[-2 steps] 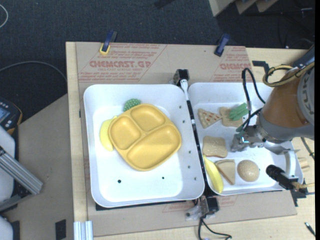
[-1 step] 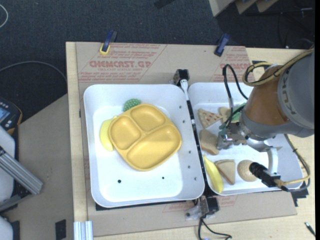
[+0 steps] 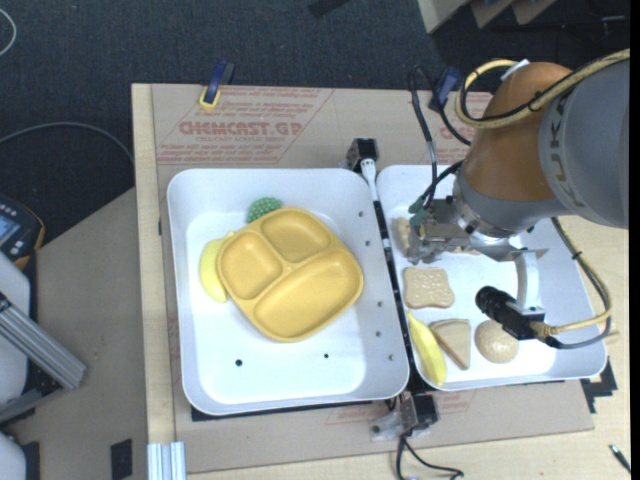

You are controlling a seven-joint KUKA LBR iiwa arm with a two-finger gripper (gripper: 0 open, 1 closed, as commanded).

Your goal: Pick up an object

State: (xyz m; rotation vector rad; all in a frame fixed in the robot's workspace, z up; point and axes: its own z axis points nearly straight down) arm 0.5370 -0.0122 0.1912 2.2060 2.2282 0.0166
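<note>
The arm (image 3: pixel 530 148) reaches in from the right and hangs low over the far part of the right bin (image 3: pixel 575 358). Its gripper (image 3: pixel 428 236) points down near that bin's left wall, just beyond a square tan slice of bread (image 3: pixel 428 288). A small beige piece (image 3: pixel 403 234) lies right beside the gripper on its left. Nearer the front of this bin lie a tan wedge (image 3: pixel 455 340), a yellow banana-like piece (image 3: pixel 427 351) and a round beige roll (image 3: pixel 495 342). I see nothing lifted off the bin floor.
The left bin (image 3: pixel 200 368) holds a yellow divided plate (image 3: pixel 290 273), a yellow banana (image 3: pixel 210 271) tucked under its left edge and a small green object (image 3: pixel 264 208) behind it. Black cable fittings (image 3: pixel 510 313) hang off the wrist above the roll.
</note>
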